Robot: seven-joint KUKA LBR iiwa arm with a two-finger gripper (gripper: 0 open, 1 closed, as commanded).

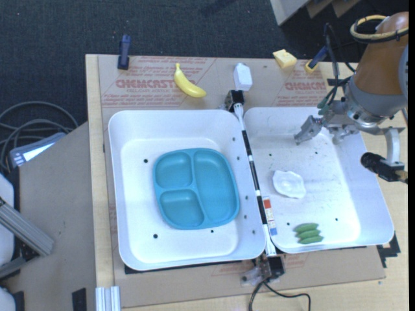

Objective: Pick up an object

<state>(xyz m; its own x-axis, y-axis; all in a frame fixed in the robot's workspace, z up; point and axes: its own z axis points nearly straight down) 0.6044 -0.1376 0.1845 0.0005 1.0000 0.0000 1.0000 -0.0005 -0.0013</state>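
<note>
Hovering over the right bin [363, 173], nothing picked up yet.
Gripper [311, 129] is hanging with fingers spread and nothing between them at the bin's far end; the white object [288, 183] and green pea pods [307, 232] are lying nearer, untouched, so descent and grasp remain.

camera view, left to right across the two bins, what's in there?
Left bin → blue divided plate → right bin → white crumpled object → green pea pods. The end effector hangs over the right bin's far side, roughly level with the pods left to right, so unordered.
</note>
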